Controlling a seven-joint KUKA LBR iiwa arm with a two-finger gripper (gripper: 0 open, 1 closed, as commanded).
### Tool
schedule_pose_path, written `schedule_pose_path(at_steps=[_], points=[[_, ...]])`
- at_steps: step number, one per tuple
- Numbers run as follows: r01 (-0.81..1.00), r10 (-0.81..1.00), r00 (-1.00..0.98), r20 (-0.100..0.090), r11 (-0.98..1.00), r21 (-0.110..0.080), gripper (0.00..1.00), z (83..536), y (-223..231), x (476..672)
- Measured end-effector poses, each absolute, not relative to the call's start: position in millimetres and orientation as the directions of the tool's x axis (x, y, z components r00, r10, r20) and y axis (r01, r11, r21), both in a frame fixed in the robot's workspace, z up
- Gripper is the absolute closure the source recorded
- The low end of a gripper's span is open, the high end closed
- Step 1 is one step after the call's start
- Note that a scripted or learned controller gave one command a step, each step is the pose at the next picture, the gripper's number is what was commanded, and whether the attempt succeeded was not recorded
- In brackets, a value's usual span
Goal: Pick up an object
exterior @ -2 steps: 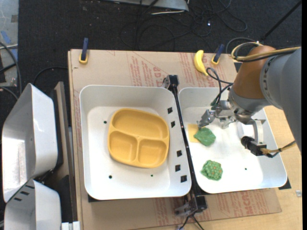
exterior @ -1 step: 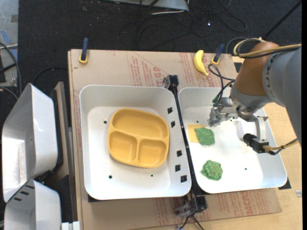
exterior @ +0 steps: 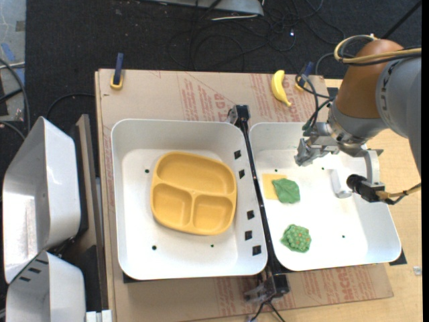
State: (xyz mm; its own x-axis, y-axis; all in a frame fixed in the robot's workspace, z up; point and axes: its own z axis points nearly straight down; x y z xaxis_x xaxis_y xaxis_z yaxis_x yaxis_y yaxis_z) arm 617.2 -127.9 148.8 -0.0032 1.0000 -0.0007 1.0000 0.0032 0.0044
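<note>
Robot arm (exterior: 375,92) over two white bins, seen from above.

We see the gripper (exterior: 310,149) hovering at the far edge of the right bin (exterior: 375,247); we cannot tell how it is set. Below it lie a green leafy piece (exterior: 287,191) overlapping a pale yellow flat slice (exterior: 268,186), and nearer us a green knobbly lump (exterior: 296,237). The left bin (exterior: 131,180) holds a yellow divided tray (exterior: 194,193). A banana (exterior: 280,87) rests on the cardboard (exterior: 181,89) beyond.
</note>
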Motion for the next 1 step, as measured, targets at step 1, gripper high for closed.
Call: schedule_pose_path(at_steps=[1], points=[[1.000, 1.000, -0.004, -0.001, 0.004, 0.006, 1.00, 193.3, -122.5, 620.4]])
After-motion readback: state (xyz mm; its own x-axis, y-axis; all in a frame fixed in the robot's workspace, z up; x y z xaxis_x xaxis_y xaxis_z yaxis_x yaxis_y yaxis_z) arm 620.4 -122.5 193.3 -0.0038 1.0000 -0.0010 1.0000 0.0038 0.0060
